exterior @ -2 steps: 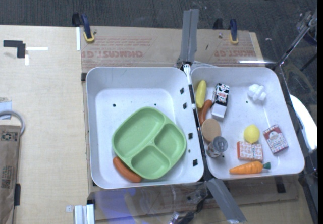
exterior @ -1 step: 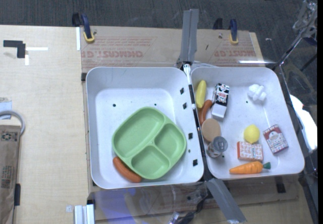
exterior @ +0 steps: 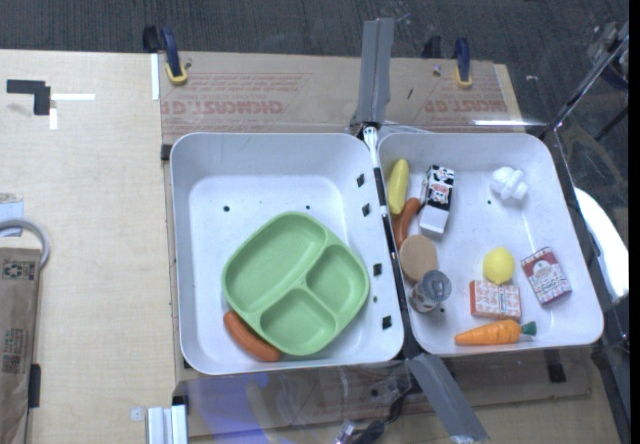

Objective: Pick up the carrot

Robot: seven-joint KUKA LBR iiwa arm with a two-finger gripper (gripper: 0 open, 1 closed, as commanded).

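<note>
Red lettering on the cardboard sheet (exterior: 300,92) behind the bins runs upside down and looks like "CHEMCAST" — too soft to read for certain. The small red carton (exterior: 546,275) and orange packet (exterior: 496,300) carry print too fine to make out. An orange object (exterior: 250,337) lies half hidden under the green plate (exterior: 295,282) in the left bin (exterior: 200,172). The carrot (exterior: 490,334) lies in the right bin (exterior: 560,172), along its front wall, just below the orange packet — its place relative to the claw, and whether the claw is released or clenched, cannot be told.

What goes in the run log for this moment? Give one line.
carrot: right bin, front edge, lying flat | green plate: left bin | pick: not yet done
</note>
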